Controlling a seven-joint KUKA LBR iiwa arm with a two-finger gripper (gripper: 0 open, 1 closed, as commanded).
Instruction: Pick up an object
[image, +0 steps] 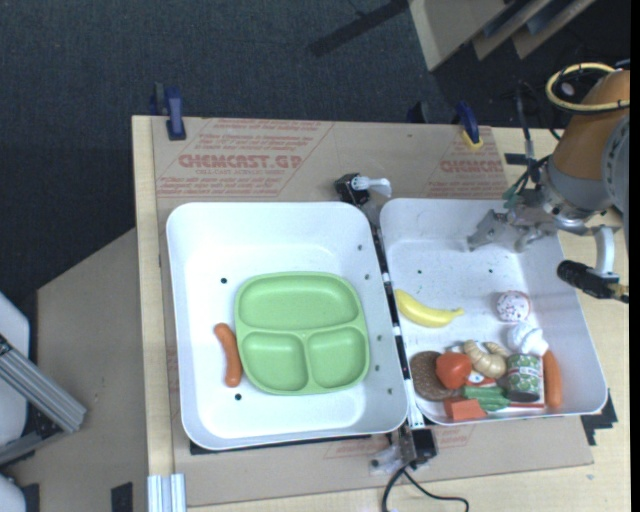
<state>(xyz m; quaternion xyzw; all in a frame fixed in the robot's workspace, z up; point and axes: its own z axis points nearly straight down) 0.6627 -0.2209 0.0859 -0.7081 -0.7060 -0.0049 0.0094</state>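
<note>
My gripper (500, 238) hangs over the back of the right bin (440, 255), open with nothing between its fingers. A yellow banana (428, 311) lies at the bin's left side, well in front of the gripper. A speckled pink ball (513, 305) rests to the banana's right. Piled in the front corner are a red tomato (452, 370), a knobbly tan piece (486, 357), a small can (522, 376), an orange carrot (552, 379) and a red block (465, 409). The left bin (200, 250) holds a green divided plate (300, 332) and an orange-red sausage (231, 354).
The arm (585, 150) reaches in from the upper right above the bin's back right corner. A small black and white device (360, 186) sits on the board behind the two bins. Blue clamps (172, 108) hold the board's back edge.
</note>
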